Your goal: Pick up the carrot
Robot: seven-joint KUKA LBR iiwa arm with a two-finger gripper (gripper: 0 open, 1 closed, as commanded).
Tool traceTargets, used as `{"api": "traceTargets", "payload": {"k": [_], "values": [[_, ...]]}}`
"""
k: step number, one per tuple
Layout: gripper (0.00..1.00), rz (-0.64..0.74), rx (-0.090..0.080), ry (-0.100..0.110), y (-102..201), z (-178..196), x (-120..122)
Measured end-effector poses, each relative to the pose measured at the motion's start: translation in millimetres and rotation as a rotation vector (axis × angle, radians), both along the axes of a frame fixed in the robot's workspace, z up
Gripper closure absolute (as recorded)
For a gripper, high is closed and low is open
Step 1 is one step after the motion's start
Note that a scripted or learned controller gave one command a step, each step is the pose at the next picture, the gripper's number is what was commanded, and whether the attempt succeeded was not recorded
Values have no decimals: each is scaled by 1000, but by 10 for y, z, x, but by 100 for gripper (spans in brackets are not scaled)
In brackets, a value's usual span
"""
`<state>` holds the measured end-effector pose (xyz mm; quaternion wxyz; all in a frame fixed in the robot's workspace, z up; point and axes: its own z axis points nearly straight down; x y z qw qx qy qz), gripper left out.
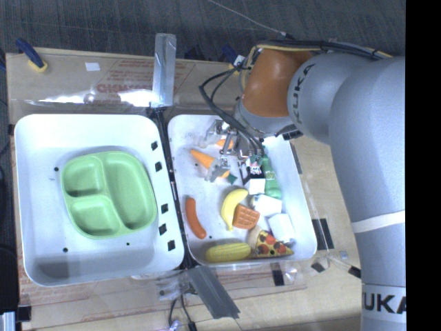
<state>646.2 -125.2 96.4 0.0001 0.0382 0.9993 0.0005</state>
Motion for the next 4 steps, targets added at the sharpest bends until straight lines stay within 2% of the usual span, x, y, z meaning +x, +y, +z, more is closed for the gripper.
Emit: {"api": "traceTargets", "payload": {"k": [1,2,3,4], "values": [[100,8,-2,-6,12,130,23],[100,-191,-2,-12,129,1369,-232],[100,-458,-1,4,351,597,-536],[0,-457,-1,2,353,605,-532]]}}
